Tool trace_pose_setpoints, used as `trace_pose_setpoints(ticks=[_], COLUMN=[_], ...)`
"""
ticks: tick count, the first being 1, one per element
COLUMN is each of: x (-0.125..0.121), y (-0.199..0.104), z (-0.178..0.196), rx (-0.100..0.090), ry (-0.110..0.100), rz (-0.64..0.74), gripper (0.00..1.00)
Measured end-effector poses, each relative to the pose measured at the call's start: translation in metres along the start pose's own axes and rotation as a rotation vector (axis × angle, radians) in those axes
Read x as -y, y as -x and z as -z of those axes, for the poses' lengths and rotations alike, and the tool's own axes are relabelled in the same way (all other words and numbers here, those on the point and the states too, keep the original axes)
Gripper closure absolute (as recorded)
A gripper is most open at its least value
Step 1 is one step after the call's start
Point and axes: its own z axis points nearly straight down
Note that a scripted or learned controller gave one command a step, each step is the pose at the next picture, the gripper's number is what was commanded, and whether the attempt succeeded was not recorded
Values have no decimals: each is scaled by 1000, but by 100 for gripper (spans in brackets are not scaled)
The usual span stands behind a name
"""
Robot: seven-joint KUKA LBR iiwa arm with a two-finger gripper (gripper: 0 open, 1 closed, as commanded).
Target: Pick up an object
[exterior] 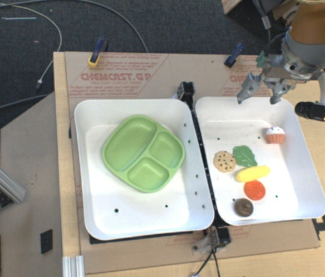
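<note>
In the right white bin (301, 154) lie several toy foods: a cupcake (275, 135), a chocolate-chip cookie (224, 161), a green leaf (244, 155), a yellow banana-like piece (252, 173), a red tomato (255, 190) and a brown donut (243, 207). My gripper (261, 95) hangs above the bin's far edge, up and left of the cupcake. Its two fingers are spread apart with nothing between them.
The left white bin (93, 201) holds a green divided plate (144, 153). Black clamps sit between the bins at the far (186, 90) and near (220, 235) ends. Blue clips (97, 51) (234, 54) pin the cardboard base. Cables run over the dark floor behind.
</note>
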Motion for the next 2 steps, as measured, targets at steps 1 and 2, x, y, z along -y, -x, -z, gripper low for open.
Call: trace_pose_setpoints(ticks=[1,2], x=[-2,-5], y=[0,-5], z=[8,-54], rx=[1,0], ry=[14,7], rz=[2,3], gripper=[0,0])
